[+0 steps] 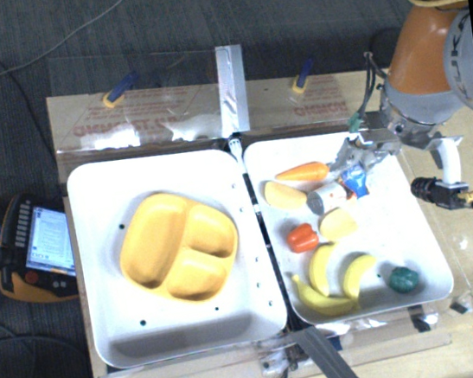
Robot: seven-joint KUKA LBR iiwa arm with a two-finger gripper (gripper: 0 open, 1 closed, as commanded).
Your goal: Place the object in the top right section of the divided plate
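**Arm over the right bin, divided plate waiting in the left**

Nearest you, at the lower edge of the right bin, a banana is lying curved along the front wall, with two more yellow pieces leaning just above it and a dark green round item sitting near the front right corner. Working back from there, you are looking at a small red-orange piece, a pale yellow piece touching it on the right, a yellow-and-red fruit, and one carrot lying with its long axis nearly level across the view, its narrow end pointing left.

The gripper is hanging over the back of that bin, just right of the carrot, with a grey cylinder and something blue right beside its tip. You cannot tell how wide the fingers are standing, nor whether anything is caught between them.

The divided plate is sitting in the left bin: one yellow plate, three sections, tilted so its top right section is lying toward the divider between the bins.

Faint reddish printing is showing on the board behind the bins, too blurred to read. Left of the tabletop, a handheld pendant with a lit screen is lying.
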